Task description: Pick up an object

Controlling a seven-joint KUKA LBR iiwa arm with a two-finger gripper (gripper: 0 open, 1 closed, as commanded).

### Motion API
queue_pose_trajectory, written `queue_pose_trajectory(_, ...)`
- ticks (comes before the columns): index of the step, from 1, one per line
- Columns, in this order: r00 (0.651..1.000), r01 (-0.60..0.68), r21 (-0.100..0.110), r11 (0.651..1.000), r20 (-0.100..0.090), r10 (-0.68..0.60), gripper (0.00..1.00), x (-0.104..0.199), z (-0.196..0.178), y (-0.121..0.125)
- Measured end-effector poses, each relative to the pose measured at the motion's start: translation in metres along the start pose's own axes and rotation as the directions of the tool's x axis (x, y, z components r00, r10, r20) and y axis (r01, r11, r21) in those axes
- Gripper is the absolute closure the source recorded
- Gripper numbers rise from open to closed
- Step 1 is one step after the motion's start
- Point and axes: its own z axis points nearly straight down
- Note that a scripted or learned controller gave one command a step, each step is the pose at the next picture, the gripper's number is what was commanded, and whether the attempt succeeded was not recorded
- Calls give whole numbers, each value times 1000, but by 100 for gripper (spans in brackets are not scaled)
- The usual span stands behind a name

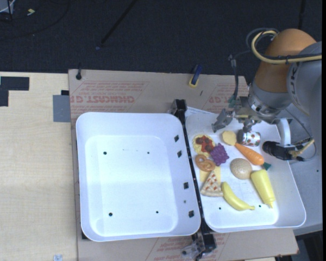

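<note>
- Approach step: the hand (234,119), fingers seemingly spread and holding nothing, hovers just above the small pale-yellow plastic lump (229,138).
- Next: descend squarely, then clamp on it.

Cut off at the right edge: the arm (293,64), its upper links out of frame. Hidden beneath the wrist: the far right corner of the right bin (293,200). Too small to identify: a pale round piece (251,138) (red-spotted, beside the carrot (249,154)). Partly buried under purple grapes (219,154): a flat yellow piece (206,174). Unclear: gripper (234,125) finger spacing.
</note>
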Motion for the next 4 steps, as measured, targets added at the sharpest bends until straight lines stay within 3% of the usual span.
queue_pose_trajectory(1,1000,0,13,1000,-4,0,0,40,92,-5)
queue_pose_trajectory(2,1000,-4,14,1000,-4,4,0,38,88,-67)
queue_pose_trajectory(3,1000,-2,8,1000,-4,2,0,34,88,-5)
queue_pose_trajectory(4,1000,0,7,1000,-4,0,0,105,-18,-51)
